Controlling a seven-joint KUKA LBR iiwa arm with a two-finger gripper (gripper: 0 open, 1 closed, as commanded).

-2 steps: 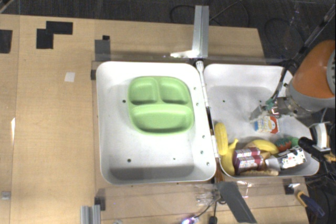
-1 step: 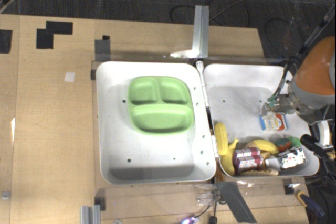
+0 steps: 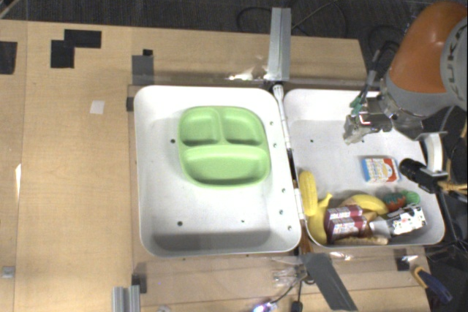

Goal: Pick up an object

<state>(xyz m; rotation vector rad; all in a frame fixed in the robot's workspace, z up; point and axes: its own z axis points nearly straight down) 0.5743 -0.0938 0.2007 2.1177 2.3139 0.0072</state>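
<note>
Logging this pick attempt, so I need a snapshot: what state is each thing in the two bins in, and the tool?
green divided plate: flat, upright, in left bin.
small carton: lying flat, apart, right bin.
bananas: lying in pile at near edge.
dark packet: on its side among bananas.
tool: above right bin, holding nothing visible.

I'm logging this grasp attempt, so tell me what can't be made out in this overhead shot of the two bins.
- Tool: small and blurred in the camera view, so its grip state is unreadable.
- Arm: cut off by the frame's right edge.
- Small card: print too small to read.
- Pile in the right bin: the dark packet overlaps the bananas, hiding parts of them; the items at the far right corner blur together.
</note>
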